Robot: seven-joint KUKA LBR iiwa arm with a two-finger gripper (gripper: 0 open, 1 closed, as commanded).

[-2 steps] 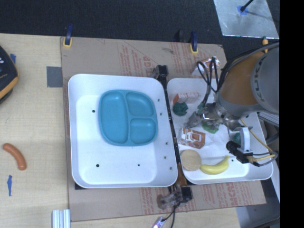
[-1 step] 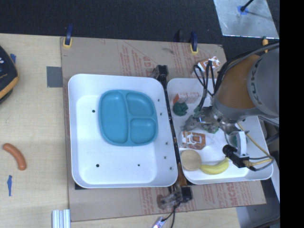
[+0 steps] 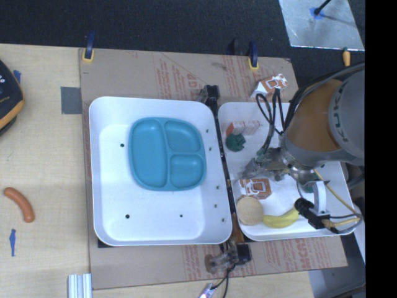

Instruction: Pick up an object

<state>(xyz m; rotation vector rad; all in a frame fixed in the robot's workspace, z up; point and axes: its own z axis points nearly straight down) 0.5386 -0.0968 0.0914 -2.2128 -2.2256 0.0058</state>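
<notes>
Counter [image 3: 43, 160]: light wood, with a brown sheet under the two bins.
Sausage toy [image 3: 20, 203]: orange-red, lying alone on the counter at about 9 o'clock from the left bin, well apart from it.
Left bin [image 3: 108, 222]: white and shallow.
Blue plate [image 3: 167, 154]: sits in the left bin toward 12 o'clock; it has three parts.
Right bin [image 3: 239, 113]: white, just beside the left bin at its 3 o'clock.
Green toy [image 3: 236, 143]: small and dark green, in the right bin near 11 o'clock.
Clear packet [image 3: 243, 128]: just above the green toy.
Brown and white box [image 3: 257, 187]: in the middle of the right bin.
Round tan thing [image 3: 250, 210]: in the right bin at 7 o'clock, just below the box.
Banana [image 3: 280, 218]: yellow, at 6 o'clock in the right bin, just beside the round tan thing.
Arm [image 3: 322, 126]: grey with an orange band, over the right bin from 3 o'clock.
Gripper [image 3: 270, 162]: low over the middle of the right bin, near the box; I cannot tell if it is wide or closed.
</notes>
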